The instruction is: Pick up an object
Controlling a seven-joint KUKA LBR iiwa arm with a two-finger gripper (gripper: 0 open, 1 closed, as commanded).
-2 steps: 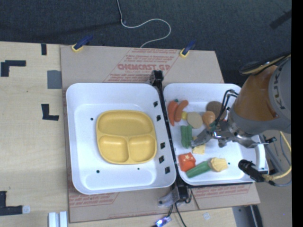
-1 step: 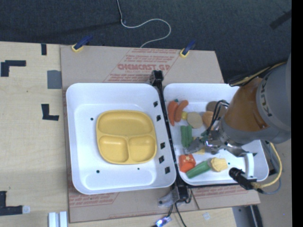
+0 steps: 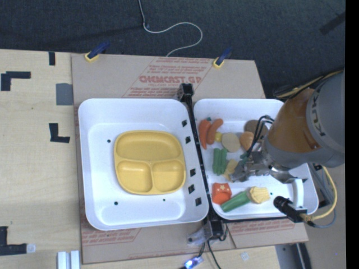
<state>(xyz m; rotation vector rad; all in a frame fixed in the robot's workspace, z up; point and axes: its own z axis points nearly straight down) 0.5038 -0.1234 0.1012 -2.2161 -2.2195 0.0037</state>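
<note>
Fingers (image 3: 242,170) sit low in the right bin (image 3: 280,104); open or closed, I cannot tell. Nearest is a green toy (image 3: 219,160) at their nine o'clock, corn (image 3: 258,194) at five. Best centre over one piece before closing, clear of its neighbours.

A pale wooden surface (image 3: 33,195) fills the lower left, marked with black tape pieces (image 3: 15,78). On it lies a sheet of brown cardboard (image 3: 168,77) printed with red lettering, pinned at its far corners by two blue-and-yellow clamps (image 3: 96,51). Beyond the surface runs dark blue-grey flooring (image 3: 67,10), perhaps carpet, crossed by a thin white cable (image 3: 174,29). The light is even and soft.
</note>
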